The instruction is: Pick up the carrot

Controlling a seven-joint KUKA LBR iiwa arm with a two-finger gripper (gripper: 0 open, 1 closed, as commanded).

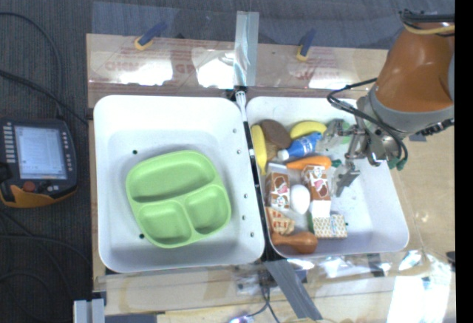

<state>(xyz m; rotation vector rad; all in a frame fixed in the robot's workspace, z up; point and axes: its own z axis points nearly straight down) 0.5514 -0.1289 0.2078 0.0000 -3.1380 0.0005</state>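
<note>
You were in approach: gripper hovered beside the carrot; fingers likely open, empty. Next: descend, close.

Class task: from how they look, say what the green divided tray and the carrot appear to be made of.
Green divided tray: probably moulded plastic; uniform colour, smooth rounded compartments, a soft sheen.
Carrot: likely a plastic toy; flat, even orange, smooth surface, though too small to be sure.

We see the arm cut off by the right edge, the carrot's ends tucked under neighbouring items, a yellow item left of the carrot partly hidden by the bin wall, our pincer's fingers too small to judge
</note>
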